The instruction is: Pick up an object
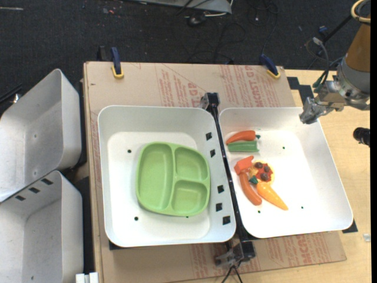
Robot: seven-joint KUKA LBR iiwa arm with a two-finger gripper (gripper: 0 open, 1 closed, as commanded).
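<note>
Front rim of the right bin (294,232), toy food inside, gripper parked above its far corner.

The gripper (310,112) hovers over the bin's 1 o'clock corner; its grasp state can't be judged. The orange carrot (272,196) lies toward 7 o'clock from it, well apart, long axis running 10-to-4, tip at 4.

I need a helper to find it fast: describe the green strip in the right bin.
Start at the right white bin. Near its upper left lie two things; the green strip is the lower one, flat and pale green, just under the orange-red pepper.
</note>
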